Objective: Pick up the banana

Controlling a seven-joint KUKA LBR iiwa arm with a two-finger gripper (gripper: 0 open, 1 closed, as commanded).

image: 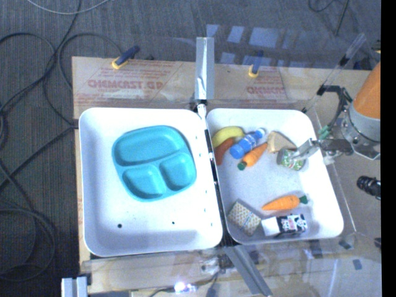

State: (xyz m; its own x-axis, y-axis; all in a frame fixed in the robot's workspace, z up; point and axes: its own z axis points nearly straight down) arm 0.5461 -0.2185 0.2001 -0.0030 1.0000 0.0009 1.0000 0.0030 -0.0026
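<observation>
One banana (226, 133) at far-left corner of right bin (322, 166), touching a carrot (223, 150) | light, curved, smooth; grip across its middle | gripper (304, 148) at bin's right: jaws' state cannot tell

This is a robotics lab — a test rig rather than a home or kitchen. Black cables (37, 60) trail loose over grey carpet (93, 17) around the desk (124, 79), whose board top is held by yellow clamps (125, 57). Two white bins (93, 228) sit side by side on it, one holding a blue divided tray (154, 161), the other toy food — and the grey-and-orange arm (365, 113) reaches in at the right.
</observation>
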